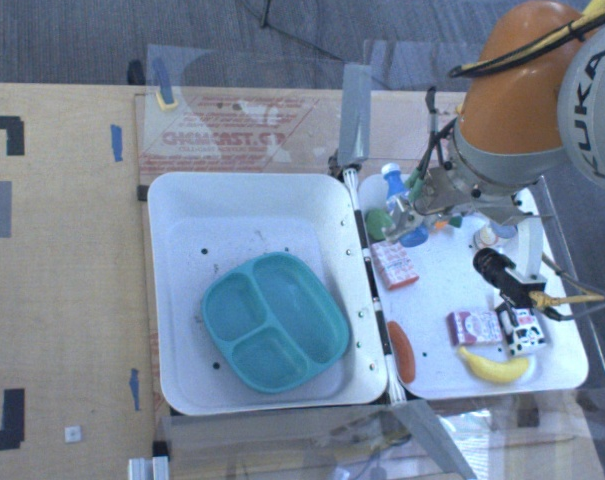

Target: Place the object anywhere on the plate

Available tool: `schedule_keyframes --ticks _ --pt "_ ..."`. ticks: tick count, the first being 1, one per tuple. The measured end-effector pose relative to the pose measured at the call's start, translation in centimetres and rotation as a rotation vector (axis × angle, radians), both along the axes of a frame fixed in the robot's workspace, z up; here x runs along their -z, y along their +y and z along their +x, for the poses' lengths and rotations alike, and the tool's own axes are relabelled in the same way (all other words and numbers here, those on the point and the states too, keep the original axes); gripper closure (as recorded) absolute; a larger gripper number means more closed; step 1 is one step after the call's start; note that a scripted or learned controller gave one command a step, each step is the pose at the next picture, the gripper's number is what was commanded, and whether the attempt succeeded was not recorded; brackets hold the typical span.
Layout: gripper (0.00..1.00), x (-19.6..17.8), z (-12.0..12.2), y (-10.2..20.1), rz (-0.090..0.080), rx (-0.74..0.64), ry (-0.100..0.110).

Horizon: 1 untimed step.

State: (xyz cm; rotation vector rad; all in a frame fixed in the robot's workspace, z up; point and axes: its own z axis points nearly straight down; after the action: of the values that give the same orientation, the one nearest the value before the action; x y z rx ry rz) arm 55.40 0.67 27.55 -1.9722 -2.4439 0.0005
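Two white bins sit side by side on the counter (62, 298). The arm (527, 88) comes in from the right, and its big orange and grey body hides the top corner of the right bin (572, 363). The arm is cut off at the top and right edges.

The left bin (182, 218) holds a teal plate (274, 320) with three parts. Nothing lies on the plate.

The right bin holds many small things. A yellow banana (495, 367) lies near the bottom edge. A small pink box (471, 327) lies just above it. A red sausage (403, 350) lies along the wall between the bins. A red and white packet (393, 265) lies higher up by the same wall. A black and white toy (510, 308) lies at a slant near the banana, but it is hard to tell what it is.

The end effector (422, 203) hangs at the top of the right bin. Dark parts and wires crowd it, so I cannot tell how it is set. A green thing (380, 220), a blue thing (414, 236) and a white bottle with a blue cap (391, 178) sit right by it, partly hidden. Which one it is after is not clear. All of them are in the right bin, well apart from the plate.
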Motion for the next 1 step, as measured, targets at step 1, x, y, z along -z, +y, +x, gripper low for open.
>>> schedule_keyframes --ticks 1 --pt "1.00 5.77 0.46 4.19 0.000 -0.271 -0.001"
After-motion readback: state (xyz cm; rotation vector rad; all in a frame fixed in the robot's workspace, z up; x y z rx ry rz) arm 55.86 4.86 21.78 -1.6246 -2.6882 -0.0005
